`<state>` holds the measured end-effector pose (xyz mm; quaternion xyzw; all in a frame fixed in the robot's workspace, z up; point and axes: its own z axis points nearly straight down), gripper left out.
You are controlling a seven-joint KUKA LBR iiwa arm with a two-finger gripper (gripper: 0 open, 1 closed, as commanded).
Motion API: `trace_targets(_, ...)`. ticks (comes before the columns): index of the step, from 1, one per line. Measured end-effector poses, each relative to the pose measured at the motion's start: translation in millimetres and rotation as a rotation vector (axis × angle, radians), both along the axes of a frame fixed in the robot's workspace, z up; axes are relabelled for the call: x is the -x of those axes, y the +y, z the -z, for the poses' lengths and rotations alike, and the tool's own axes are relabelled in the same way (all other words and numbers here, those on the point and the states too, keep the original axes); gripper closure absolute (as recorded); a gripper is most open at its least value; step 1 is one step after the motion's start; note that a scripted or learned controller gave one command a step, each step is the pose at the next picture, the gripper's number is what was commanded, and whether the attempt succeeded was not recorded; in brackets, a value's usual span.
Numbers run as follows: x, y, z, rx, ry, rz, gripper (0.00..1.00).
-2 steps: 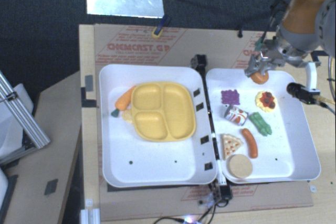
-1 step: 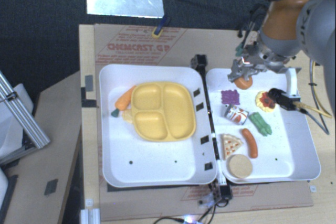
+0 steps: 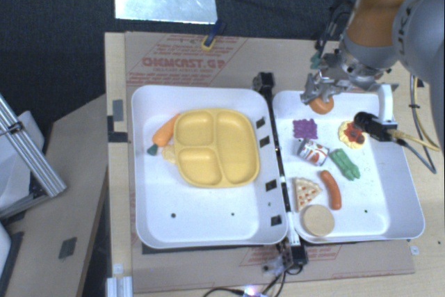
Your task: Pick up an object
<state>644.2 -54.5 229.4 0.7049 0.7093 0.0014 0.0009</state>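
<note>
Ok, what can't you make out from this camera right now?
- Gripper: its own body hides whether it grips the orange item below.
- Orange item: mostly covered by the gripper; identity unclear.
- Can: label too small to read.
- Carrot: right side tucked under the yellow plate.

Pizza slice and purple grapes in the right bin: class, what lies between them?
In the camera view, a small tin can lies on its side between the purple grapes and the pizza slice.
</note>
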Motion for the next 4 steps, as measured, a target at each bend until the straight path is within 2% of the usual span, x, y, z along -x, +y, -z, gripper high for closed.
trace_targets(2, 4, -8, 15, 0.001, 0.002, 0.006, 1.0)
trace_targets(3, -1, -11, -6, 0.001, 0.0, 0.003, 1.0)
trace_targets(4, -2, -16, -1, 0.001, 0.0, 0.005, 1.0)
